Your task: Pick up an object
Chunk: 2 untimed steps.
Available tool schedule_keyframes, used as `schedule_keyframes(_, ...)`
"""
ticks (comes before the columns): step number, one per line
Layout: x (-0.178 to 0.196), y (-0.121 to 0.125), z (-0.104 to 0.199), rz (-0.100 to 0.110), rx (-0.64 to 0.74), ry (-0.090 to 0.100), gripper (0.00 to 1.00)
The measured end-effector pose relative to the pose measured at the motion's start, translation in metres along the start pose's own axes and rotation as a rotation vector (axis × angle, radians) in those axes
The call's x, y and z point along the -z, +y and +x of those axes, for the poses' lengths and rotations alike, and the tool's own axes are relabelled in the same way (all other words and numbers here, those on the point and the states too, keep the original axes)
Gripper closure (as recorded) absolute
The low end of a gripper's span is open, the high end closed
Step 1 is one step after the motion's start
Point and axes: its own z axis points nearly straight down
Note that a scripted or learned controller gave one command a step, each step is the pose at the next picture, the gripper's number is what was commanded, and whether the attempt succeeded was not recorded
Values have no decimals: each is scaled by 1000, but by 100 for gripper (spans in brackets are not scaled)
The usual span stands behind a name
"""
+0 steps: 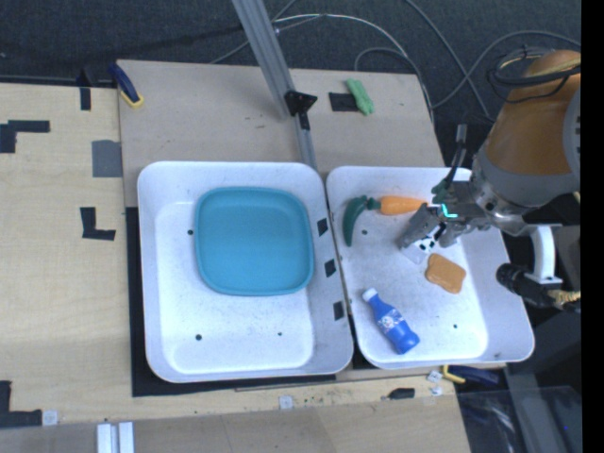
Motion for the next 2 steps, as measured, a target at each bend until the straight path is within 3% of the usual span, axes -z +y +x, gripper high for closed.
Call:
schedule_keyframes(1, 0, 0, 0, 0, 0, 0, 0)
schedule_keyframes(2, -60, -6, 6, 5, 0, 0, 0)
